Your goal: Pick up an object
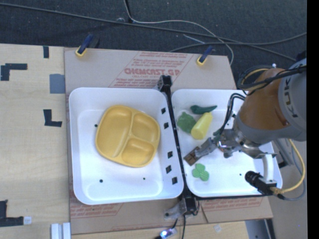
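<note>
Gripper low inside the right bin.
I cannot tell its jaw state; 1 green clover toy lies just beside it.

The arm is cut off by the right edge, so its base cannot be inspected. Its bulk covers the right part of the right bin, hiding that bin's right wall and much of its floor. The gripper is small and dark against a brown piece; whether its fingers grip anything cannot be determined. The dark green item at the far side is partly overlapped by the yellow object; its shape is unclear.
</note>
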